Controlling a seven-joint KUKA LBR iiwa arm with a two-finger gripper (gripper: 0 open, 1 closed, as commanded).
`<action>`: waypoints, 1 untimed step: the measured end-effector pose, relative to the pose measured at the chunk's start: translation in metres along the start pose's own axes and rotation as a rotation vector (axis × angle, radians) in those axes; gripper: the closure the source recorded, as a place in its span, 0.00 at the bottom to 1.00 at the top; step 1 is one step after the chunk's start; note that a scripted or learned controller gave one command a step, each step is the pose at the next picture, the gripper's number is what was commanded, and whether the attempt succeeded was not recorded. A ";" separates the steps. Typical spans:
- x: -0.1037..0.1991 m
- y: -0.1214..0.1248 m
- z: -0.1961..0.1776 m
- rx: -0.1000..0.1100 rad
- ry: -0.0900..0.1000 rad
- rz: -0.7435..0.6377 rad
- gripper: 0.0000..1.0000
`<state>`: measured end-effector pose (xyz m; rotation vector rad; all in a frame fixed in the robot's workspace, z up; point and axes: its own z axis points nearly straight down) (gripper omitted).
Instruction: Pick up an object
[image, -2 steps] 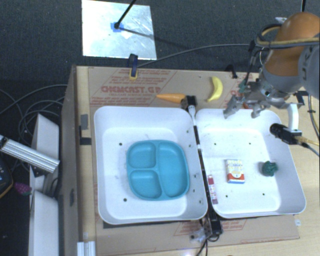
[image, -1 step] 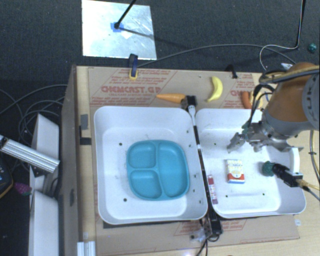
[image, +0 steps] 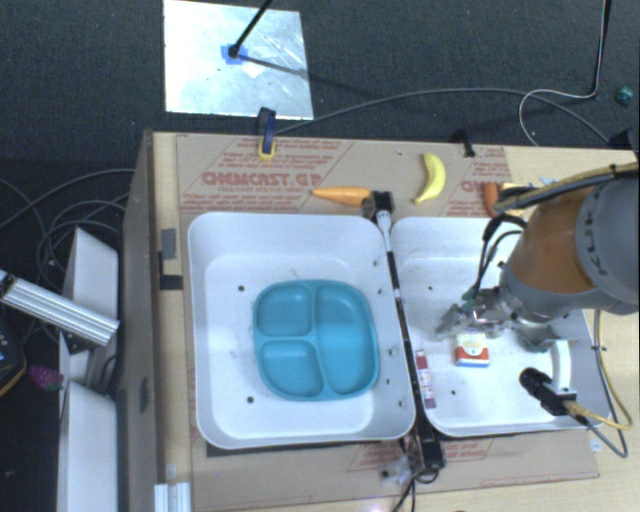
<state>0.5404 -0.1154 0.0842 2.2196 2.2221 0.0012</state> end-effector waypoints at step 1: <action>0.000 0.001 -0.010 -0.002 0.000 0.000 1.00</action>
